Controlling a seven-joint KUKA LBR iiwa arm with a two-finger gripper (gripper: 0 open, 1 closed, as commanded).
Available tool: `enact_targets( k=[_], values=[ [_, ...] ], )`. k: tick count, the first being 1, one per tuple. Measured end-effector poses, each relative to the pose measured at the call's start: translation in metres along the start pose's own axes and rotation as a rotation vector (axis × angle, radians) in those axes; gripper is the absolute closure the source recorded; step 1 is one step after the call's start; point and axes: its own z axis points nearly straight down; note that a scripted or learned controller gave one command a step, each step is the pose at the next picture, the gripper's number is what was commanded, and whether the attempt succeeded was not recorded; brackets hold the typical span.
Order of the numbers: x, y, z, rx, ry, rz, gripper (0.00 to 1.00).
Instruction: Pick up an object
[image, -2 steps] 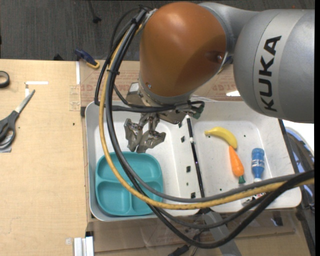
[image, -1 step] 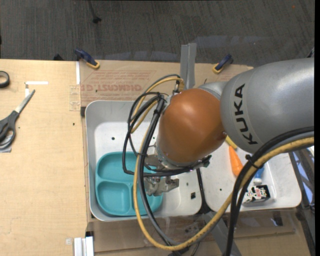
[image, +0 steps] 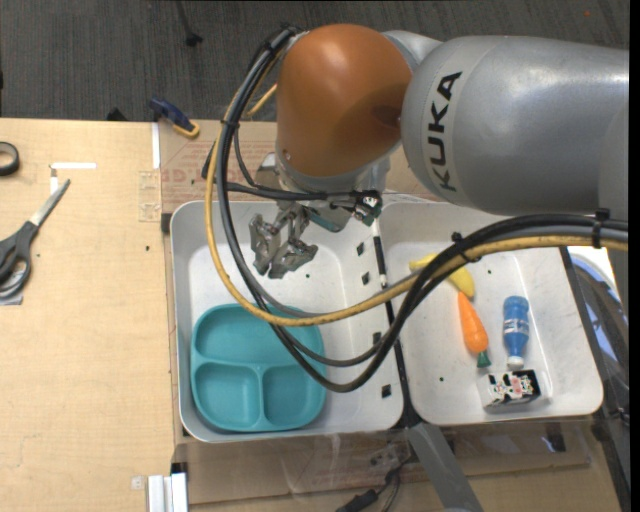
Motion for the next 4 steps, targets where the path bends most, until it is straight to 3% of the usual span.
enact_targets(
  k=[1,2,3,4],
  values=[
    [0.022,0.074,-0.114,-0.002,0.001,-0.287,1.0],
    [0.084,0.089,-0.054,-0.005,0.004,-0.47,1.0],
    [0.082,0.105,0.108,-0.001,0.004,0.047,1.0],
    [0.071,0.111,-0.021,0.0,0.003,0.293,1.0]
  ],
)
